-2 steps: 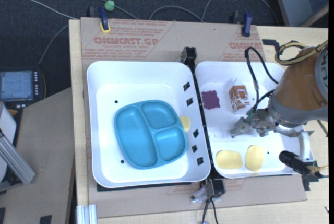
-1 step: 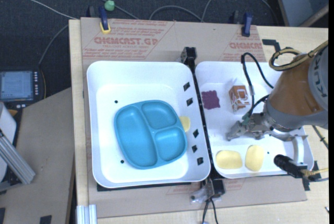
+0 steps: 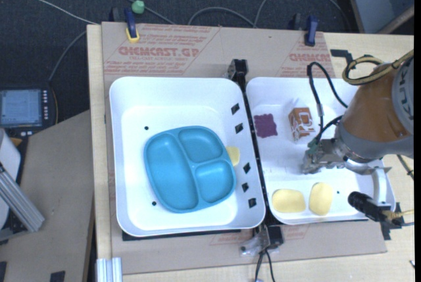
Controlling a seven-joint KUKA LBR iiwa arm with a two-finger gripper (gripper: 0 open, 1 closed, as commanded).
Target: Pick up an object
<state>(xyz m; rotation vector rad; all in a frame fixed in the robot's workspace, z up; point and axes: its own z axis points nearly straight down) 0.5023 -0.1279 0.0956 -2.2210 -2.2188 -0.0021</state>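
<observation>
My pincer (image 3: 314,162) down low in right bin (image 3: 279,93), bare floor under it, nothing visibly between fingers. Apart or together? Honestly can't tell from up here. Candidates all loose: two yellow lumps (image 3: 303,200) just beside me toward front wall, orange-white box (image 3: 300,123) and purple square (image 3: 265,125) further back. Blue divided tray (image 3: 189,168) sits in left bin (image 3: 125,142). Progress: nothing lifted yet, whole grab and raise left, I reckon.
</observation>
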